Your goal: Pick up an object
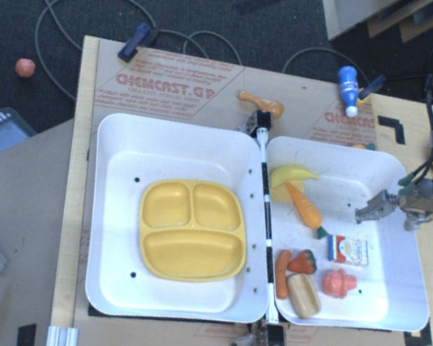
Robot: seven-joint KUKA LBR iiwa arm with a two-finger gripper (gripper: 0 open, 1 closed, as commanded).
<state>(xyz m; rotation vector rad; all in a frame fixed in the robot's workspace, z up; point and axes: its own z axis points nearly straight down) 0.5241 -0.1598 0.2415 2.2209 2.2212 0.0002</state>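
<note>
The right white bin (405, 274) holds a yellow banana (291, 176), an orange carrot (304, 206), a small red and white carton (349, 250), a red strawberry (303, 262), a sausage (283, 274), a tan bun (303, 294) and a pink lump (338, 283). My gripper (394, 216) hangs over the bin's upper right part. It is open with nothing between its fingers. It stands right of the carrot and above the carton, apart from both.
The left bin (114, 192) holds a yellow divided plate (190, 229). Behind the bins on the board lie a blue and white bottle (347, 89), an orange toy (261, 102) and a blue clamp (136, 41). Cables run along the right edge.
</note>
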